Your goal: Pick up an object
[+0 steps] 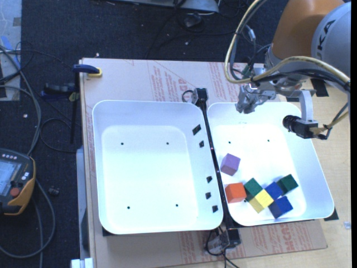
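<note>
Centrally, the candidate objects for picking form a loose cluster in the near half of the right bin [321, 166]: a purple cube [230, 164] stands alone, apart from the others and closest to the divider; an orange cube [235, 192] lies just nearer the front, beside a green cube [252, 186] and a yellow cube [257, 201]; two blue cubes [274, 190] [281, 205] and a dark green cube [288, 182] complete the group toward the bin's front right. Several of these blocks touch or nearly touch, which would crowd a two-finger approach; the isolated purple cube appears the easiest target, since both of its flanks look free.

The gripper [246, 105] hangs at the far edge of the right bin, above its back rim and well apart from every cube. Nothing is seen between its tips; how far they are spread cannot be told at this angle and resolution. Its placement suggests a raised pose from which a descent can be planned, so the pick is judged not yet begun. Yellow and grey cables loop from the wrist, and a black fitting [295, 124] projects over the bin's right side.

The left bin [100, 149], adjoining across the black clips along the shared wall, has only small dark marks on its floor. Both bins rest on a pale board [139, 77].
</note>
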You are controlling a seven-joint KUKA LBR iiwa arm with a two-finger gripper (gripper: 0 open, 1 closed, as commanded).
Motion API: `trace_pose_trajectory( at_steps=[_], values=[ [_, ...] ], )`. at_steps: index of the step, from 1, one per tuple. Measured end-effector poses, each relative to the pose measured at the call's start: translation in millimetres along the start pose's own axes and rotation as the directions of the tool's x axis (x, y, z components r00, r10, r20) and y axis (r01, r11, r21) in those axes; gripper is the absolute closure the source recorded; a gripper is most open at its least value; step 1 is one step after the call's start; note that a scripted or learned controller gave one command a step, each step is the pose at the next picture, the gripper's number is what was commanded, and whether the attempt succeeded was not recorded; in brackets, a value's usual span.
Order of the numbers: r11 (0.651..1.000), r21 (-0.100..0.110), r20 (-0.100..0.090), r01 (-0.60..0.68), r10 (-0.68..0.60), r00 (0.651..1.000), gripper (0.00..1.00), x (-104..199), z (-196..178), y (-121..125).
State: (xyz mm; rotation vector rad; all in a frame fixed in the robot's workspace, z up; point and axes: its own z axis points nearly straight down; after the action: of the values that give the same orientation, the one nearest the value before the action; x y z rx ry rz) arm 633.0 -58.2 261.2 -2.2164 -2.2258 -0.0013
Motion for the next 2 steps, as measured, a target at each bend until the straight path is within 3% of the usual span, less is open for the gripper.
trace_pose_trajectory(
  at_steps=[1,2],
  values=[
    [1.0,0.001,0.0,0.0,0.0,1.0,1.0,50,7,6],
    [1.0,0.001,0.0,0.0,0.0,1.0,1.0,97,17,-10]
  ],
)
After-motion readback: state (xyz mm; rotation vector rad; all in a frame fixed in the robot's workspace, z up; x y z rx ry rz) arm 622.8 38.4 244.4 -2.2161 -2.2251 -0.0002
